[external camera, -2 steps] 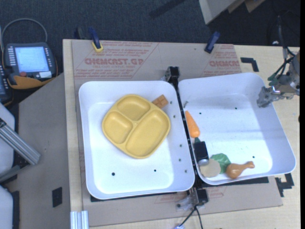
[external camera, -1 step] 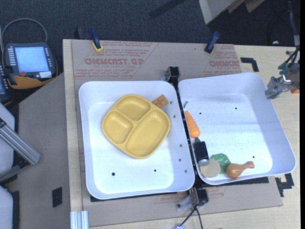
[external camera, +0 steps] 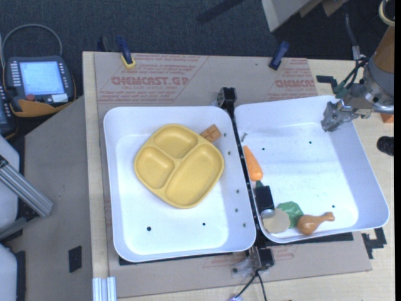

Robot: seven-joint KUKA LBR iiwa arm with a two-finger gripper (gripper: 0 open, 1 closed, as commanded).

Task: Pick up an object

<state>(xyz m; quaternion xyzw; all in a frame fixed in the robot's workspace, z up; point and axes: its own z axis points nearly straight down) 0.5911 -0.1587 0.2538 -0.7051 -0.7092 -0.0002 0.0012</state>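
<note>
claw: the gripper (external camera: 331,119) hangs over the upper right part of the right bin, at the end of the grey arm (external camera: 382,74) that reaches in from the right; it is small and seen at a slant, so i cannot tell whether it is open or closed. nothing shows between its tips, and it is well apart from every object.
yellow plate (external camera: 180,165): the largest item, a three-compartment plate lying flat in the middle of the left bin.
carrot (external camera: 252,162): orange, long, lying along the left wall of the right bin.
drumstick (external camera: 315,221): brown toy chicken leg near the front edge of the right bin, bone end pointing right.
green piece (external camera: 292,211): just left of the drumstick, touching a pale round disc.
pale disc (external camera: 276,221): front left corner of the right bin.
black block (external camera: 264,198): just behind the disc, below the carrot.
brown block (external camera: 211,133): small, at the plate's upper right rim in the left bin.
left bin (external camera: 125,187): shallow, white.
right bin (external camera: 351,168): shallow, white, beside it.
bench (external camera: 188,77): brown board printed with red lettering, under both bins.
room: dark carpet behind; a pendant with a lit screen (external camera: 39,83) at the far left.
</note>
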